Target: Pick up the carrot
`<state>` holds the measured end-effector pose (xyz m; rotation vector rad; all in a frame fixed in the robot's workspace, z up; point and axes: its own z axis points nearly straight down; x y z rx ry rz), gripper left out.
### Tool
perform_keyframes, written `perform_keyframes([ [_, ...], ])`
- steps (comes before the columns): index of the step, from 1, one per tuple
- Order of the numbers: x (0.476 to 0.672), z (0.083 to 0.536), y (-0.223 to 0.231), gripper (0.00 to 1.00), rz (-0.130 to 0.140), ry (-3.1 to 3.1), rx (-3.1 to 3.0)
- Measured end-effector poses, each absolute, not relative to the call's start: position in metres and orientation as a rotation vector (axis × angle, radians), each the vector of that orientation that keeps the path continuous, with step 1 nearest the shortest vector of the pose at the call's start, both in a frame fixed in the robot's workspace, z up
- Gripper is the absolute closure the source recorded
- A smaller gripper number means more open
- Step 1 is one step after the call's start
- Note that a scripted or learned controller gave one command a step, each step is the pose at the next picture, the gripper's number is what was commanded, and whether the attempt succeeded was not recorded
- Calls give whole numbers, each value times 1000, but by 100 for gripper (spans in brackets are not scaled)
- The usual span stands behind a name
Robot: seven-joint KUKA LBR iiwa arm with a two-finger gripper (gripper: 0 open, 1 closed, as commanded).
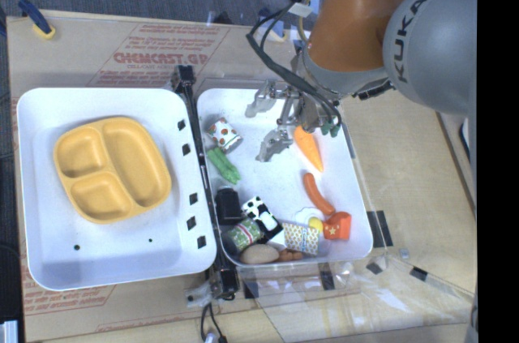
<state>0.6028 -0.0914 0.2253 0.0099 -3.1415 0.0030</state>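
In the right bin [357, 195], near its far right corner, the carrot [309, 147] lies with its thick end toward the far rim and its tip pointing toward the near rim. The hand [285, 121] hangs just beside that thick end, on the carrot's left and slightly farther back, low over the bin floor. Its metal parts spread toward the left, yet whether it is released or clenched I cannot tell from this slant; nothing shows the carrot caught in it.

By my reading the step in hand is the approach, with the grasp not yet made. The next move calls for shifting the hand a little to the right so it straddles the carrot across its width, then closing and lifting straight up clear of the bin wall close by.

An orange-red sausage-like piece [318, 194] lies just nearer than the carrot's tip and could be mistaken for it. Smaller toys crowd the near edge of this bin, and a green pod [223, 165] rests by its left wall. The left bin [32, 236] carries a yellow divided plate [112, 168].

The arm's bulk covers the bin's far right corner, the wrist's lower side is hidden by cables, and the arm itself is cut off at the right.
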Motion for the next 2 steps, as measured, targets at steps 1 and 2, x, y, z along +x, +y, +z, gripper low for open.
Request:
perform_keyframes([
  [1,624,254,-169,0,8,-3148,60],
  [2,651,144,-201,0,-3,-3130,-71],
])
